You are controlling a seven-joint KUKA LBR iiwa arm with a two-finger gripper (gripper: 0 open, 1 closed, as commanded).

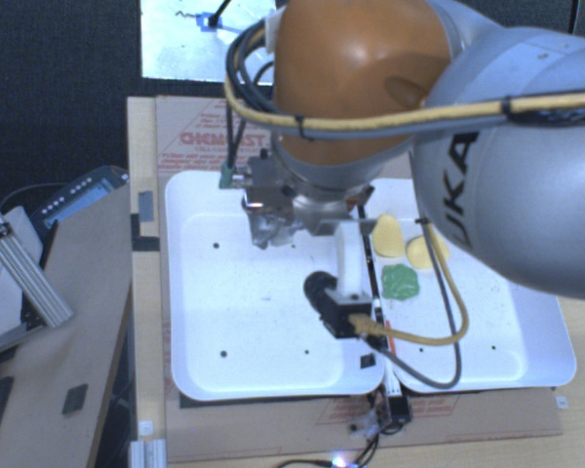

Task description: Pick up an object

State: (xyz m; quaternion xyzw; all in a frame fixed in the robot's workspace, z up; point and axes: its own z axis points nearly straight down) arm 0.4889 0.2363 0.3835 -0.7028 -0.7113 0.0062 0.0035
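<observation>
White bins (pixel 224 359) hold a green object (pixel 401 281) and yellow pieces (pixel 387 235); gripper (pixel 273 224) state unclear.

Bench (pixel 146 291), brown printed board (pixel 200 135) on it, two white bins (pixel 224 359) side by side on top

Big grey-and-orange arm (pixel 390 96) blocking a lot here

Its bulk hides the upper part of the right shallow white bin (pixel 526 359), and one of the two pale yellow rounded pieces (pixel 424 253) is half tucked behind it. The tool's fingers are buried under the wrist, so can't read them.
</observation>
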